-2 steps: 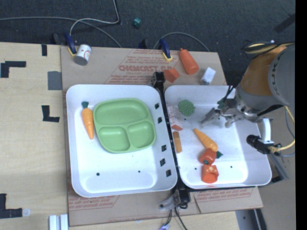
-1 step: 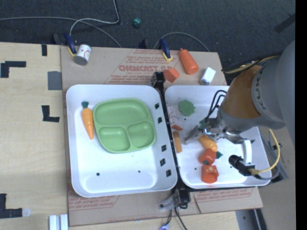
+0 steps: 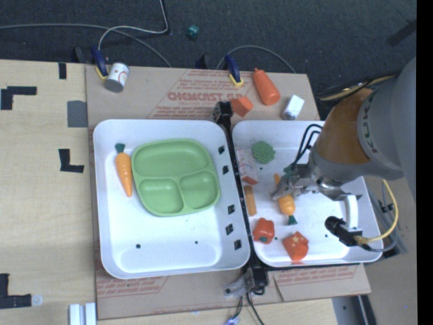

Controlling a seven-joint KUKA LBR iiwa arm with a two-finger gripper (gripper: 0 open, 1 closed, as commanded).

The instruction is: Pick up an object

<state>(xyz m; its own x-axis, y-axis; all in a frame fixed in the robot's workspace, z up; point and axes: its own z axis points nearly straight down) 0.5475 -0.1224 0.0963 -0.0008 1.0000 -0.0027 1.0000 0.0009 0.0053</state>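
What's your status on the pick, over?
Gripper low in right bin, over small orange carrot; grip not confirmed. Red pepper and strawberry close by. Left bin: green tray, carrot.

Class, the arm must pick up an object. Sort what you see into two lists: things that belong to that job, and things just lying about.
Belongs to the job:
gripper
small orange carrot at the gripper
right bin

Just lying about:
green divided plate and long carrot in the left bin
orange toy, white block and tin can on the cardboard
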